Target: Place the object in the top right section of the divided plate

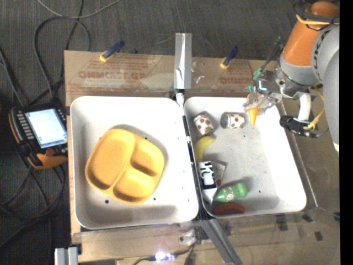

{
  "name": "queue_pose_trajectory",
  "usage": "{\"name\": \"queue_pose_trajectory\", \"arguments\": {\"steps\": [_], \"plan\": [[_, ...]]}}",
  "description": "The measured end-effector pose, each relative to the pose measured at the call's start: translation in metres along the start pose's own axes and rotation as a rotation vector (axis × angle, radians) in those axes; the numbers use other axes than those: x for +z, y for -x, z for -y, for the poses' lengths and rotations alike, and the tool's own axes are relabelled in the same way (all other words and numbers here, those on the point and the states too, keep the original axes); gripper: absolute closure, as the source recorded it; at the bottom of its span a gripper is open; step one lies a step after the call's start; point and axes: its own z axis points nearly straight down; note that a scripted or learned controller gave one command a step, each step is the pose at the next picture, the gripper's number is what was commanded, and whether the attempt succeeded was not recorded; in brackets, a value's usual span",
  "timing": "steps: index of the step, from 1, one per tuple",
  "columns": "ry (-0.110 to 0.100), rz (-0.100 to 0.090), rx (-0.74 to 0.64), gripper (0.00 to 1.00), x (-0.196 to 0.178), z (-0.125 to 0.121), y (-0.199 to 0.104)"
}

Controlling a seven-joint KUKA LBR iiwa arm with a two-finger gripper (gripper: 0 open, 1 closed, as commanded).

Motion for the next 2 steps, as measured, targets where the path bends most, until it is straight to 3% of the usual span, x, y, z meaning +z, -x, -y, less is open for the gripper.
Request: {"name": "queue_pose_trajectory", "arguments": {"steps": [1,2], "plan": [[0.001,-0.004,-0.133,1.0,-0.003,0.002,-0.088],[0.003,-0.003,-0.197,1.0,-0.013,0.01,-0.128]]}}
